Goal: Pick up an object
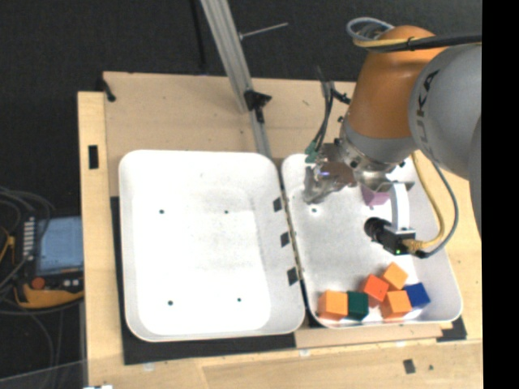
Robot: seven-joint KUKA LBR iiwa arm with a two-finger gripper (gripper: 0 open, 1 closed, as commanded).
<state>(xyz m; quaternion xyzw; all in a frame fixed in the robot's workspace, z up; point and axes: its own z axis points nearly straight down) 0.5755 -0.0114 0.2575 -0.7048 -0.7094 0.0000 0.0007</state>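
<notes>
My gripper hangs over the upper left part of the right bin, close to the divider between the bins. Nothing shows between its fingers. Several small blocks lie along the right bin's near edge: an orange block, a green block, a red-orange block, two more orange blocks and a blue block. A pink object peeks out from under the wrist at the bin's upper right.
The left bin lies beside the right one. A slanted metal post rises behind the bins. A black cable connector hangs from the arm above the blocks. Blue box and cables sit off the bench at left.
</notes>
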